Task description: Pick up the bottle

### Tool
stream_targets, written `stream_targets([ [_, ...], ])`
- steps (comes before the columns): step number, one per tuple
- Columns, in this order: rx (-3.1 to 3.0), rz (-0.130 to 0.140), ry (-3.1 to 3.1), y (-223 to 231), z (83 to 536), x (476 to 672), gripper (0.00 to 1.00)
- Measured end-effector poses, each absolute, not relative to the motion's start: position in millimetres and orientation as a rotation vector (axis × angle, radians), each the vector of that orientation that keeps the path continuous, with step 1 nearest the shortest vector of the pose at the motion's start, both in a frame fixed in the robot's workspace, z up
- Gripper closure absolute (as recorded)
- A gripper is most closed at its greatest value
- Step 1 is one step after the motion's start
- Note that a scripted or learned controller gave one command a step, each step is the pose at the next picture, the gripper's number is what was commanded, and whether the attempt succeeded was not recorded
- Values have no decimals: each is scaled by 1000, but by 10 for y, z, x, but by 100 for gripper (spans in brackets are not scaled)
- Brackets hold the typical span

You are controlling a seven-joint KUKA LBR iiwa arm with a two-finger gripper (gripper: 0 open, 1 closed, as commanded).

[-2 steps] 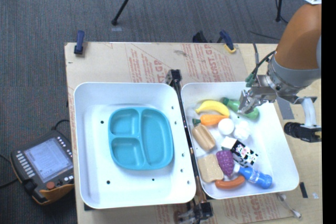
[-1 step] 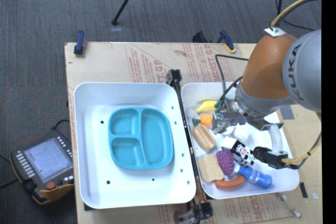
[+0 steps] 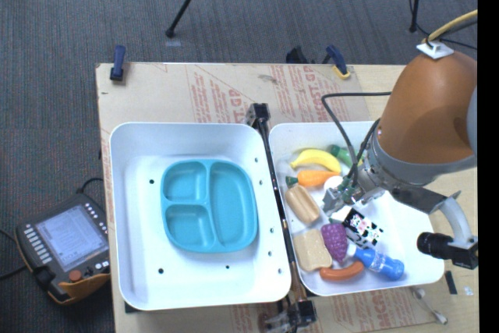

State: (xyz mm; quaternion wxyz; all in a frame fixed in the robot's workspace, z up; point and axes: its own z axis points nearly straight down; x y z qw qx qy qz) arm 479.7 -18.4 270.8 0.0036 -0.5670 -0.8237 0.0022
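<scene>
Bottle (image 3: 381,262) lies flat, near-right of hand (image 3: 341,197), touching sausage (image 3: 341,272). We can't tell hand's opening or hold. We'd shift over, grip across body, avoid cow toy (image 3: 362,228).

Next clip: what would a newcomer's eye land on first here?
Probably the big orange band of the grey arm, looming over the right white bin. Next, the turquoise three-compartment plastic tray lying alone in the left white bin. Then the jumble of toy food under the arm, with the blue plastic bottle near the front.
</scene>
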Motion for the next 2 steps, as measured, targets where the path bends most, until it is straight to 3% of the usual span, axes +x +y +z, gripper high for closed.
stream_targets([
  [1, -2200, 9, -2237, -305, 3314, 4774, 100],
  [2, -2470, 12, -1933, -302, 3256, 4771, 100],
])
